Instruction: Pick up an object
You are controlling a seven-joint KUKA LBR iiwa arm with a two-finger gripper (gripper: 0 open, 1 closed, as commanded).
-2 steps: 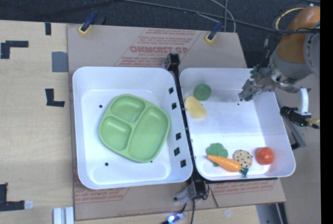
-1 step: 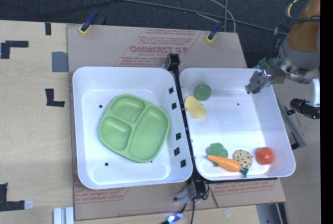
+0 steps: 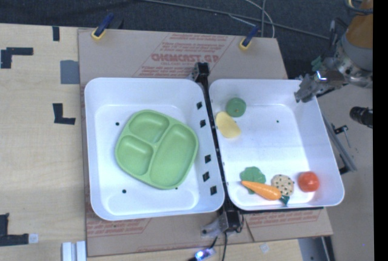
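Pincer — at the right bin's upper-right rim, well apart from the tomato; opening indiscernible, nothing visibly held.

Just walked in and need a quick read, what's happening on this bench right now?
A robot arm's gripper sits at the upper right rim of the right bin, holding nothing visible. That bin holds a carrot, tomato, cookie and other toy food. The left bin holds a green divided plate.
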